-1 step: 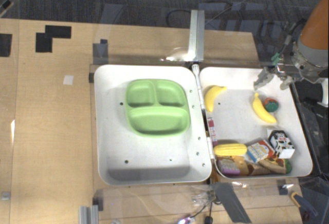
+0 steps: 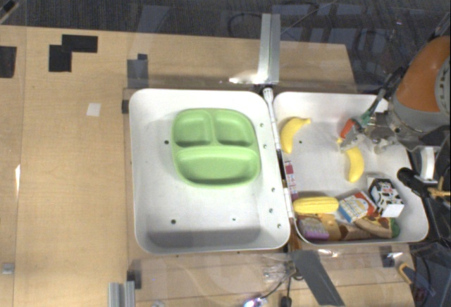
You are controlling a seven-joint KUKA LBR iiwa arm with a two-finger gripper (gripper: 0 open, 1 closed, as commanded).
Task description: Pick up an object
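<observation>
The right bin [image 2: 331, 105] holds the objects. A yellow banana [image 2: 292, 133] lies near its left wall and a second banana [image 2: 354, 164] lies in the middle. Along the front edge sit a corn cob [image 2: 315, 205], a small blue and white packet [image 2: 352, 208], a black and white item [image 2: 385, 194] and other small toy foods. My gripper [image 2: 357, 132] hangs low over the right bin's middle, just above the second banana, and nothing shows as held. The grey arm with its orange band [image 2: 426, 84] comes in from the right.
A green divided plate [image 2: 213, 146] lies in the left bin [image 2: 151, 179]. A metal post [image 2: 270, 45] stands behind the divider between the bins. Cables run along the bench at the far right and front.
</observation>
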